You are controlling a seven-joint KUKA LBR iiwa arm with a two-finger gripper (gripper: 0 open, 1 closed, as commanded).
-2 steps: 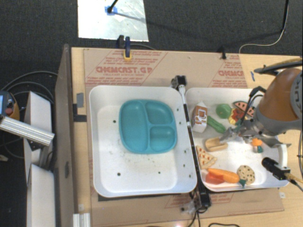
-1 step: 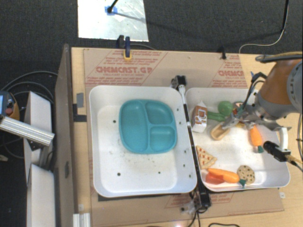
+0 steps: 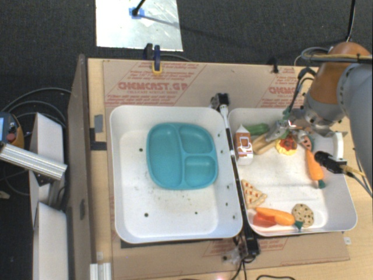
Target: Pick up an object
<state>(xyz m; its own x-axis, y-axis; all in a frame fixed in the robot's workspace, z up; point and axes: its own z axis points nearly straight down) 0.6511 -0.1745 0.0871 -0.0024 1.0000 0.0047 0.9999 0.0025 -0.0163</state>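
Gripper (image 3: 289, 132) low in the right bin (image 3: 344, 214) by the yellow toy (image 3: 286, 146) — finger state unreadable

A teal divided plate (image 3: 181, 156) lies in the left white bin (image 3: 125, 174); cables (image 3: 35, 101) trail left.

Both white bins (image 3: 131, 214) look like smooth, slightly glossy plastic, the left one speckled with dirt. The teal divided plate (image 3: 181, 156) is matt plastic. The bench sheet (image 3: 175, 83) looks like matt printed cardboard. The carrots (image 3: 275, 216) look like shiny plastic.
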